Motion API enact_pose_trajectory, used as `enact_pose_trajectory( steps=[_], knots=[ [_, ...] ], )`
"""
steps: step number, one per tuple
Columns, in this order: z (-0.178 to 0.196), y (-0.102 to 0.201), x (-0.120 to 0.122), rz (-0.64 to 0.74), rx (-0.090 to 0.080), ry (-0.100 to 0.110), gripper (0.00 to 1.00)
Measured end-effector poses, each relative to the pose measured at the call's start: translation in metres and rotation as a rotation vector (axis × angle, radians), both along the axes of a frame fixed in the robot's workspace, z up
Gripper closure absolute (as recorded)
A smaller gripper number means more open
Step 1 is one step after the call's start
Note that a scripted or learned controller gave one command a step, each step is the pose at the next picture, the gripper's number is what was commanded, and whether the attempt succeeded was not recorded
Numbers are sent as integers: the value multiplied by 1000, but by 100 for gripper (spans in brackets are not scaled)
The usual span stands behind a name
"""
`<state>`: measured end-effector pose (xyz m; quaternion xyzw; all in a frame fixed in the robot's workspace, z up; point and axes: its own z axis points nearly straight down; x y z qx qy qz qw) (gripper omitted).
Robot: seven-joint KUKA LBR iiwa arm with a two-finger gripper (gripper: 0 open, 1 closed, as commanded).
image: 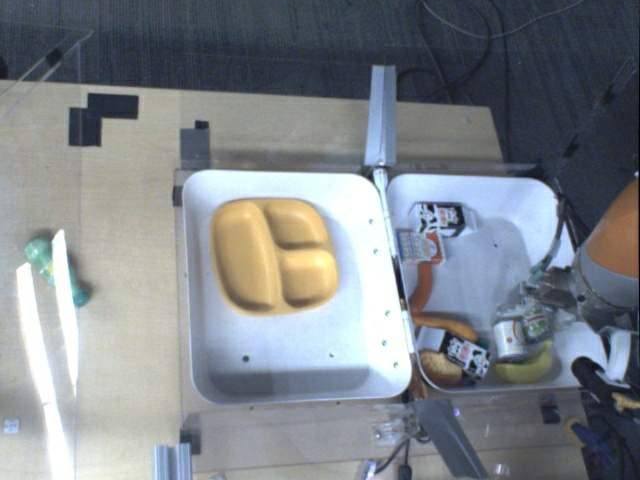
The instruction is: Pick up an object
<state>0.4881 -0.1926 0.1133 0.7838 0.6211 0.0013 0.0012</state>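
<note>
Left bin [200, 358]: yellow tray [273, 255] | rt bin [500, 193]: can [510, 336], banana [527, 368], cartons | fingers [548, 290]: can't tell

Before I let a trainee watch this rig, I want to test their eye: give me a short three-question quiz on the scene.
1. True or false: the yellow divided tray lies in the right bin.
2. Which item lies nearest the gripper? A) banana B) can C) sausage
3. Fill in: the arm reaches over the ___ bin.

Key: 1 false (left bin); 2 B; 3 right.
</note>
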Motion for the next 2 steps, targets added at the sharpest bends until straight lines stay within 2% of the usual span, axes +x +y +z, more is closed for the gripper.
enact_pose_trajectory(
  steps=[1, 2],
  knots=[
    [-25, 3, 2, 28, -1, -6, 0],
    [-13, 3, 5, 29, -3, -15, 100]
  ],
)
